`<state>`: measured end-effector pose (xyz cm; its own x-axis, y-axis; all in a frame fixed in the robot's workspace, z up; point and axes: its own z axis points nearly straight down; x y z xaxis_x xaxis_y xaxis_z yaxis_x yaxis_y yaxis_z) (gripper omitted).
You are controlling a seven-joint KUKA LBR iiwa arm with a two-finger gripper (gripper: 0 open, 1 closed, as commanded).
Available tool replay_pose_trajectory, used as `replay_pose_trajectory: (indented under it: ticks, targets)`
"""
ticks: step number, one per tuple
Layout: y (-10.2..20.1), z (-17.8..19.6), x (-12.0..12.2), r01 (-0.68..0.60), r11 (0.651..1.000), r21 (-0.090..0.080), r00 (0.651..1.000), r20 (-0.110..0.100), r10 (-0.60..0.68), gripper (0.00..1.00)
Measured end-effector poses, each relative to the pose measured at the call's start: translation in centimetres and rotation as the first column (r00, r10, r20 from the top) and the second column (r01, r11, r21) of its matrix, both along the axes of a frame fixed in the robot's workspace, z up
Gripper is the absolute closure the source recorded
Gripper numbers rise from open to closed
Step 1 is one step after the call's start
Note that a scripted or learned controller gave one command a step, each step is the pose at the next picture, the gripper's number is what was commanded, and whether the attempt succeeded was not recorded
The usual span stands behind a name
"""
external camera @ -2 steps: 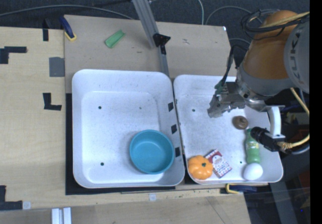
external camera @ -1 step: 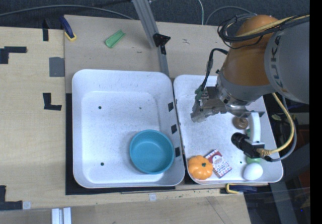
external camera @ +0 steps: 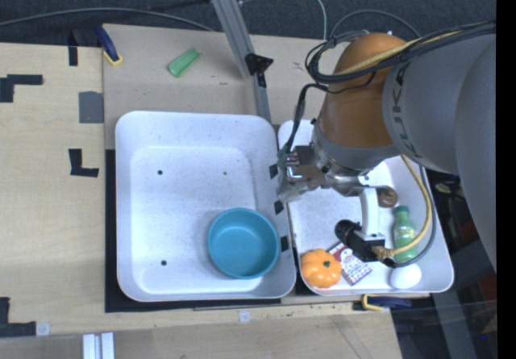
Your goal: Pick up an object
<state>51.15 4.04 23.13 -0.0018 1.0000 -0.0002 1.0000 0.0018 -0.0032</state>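
Though I cannot tell its opening, the gripper (external camera: 292,176) hangs at the right bin's (external camera: 318,219) left edge; the orange fruit (external camera: 322,269) lies toward the front edge.

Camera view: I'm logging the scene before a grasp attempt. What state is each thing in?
Blue bowl, upright, mouth up, in the left bin.
Orange pumpkin, loose in the right bin, ungripped.
Green bottle, right bin, pose unclear.
Green block, flat on the bench.
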Motion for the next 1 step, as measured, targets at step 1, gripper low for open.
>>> replay_pose_trajectory:
  ticks: [1]
  targets:
    - [6.06, 0.34, 0.46, -0.006, 1.0, 0.002, 1.0, 0.001, 0.006, 1.0]
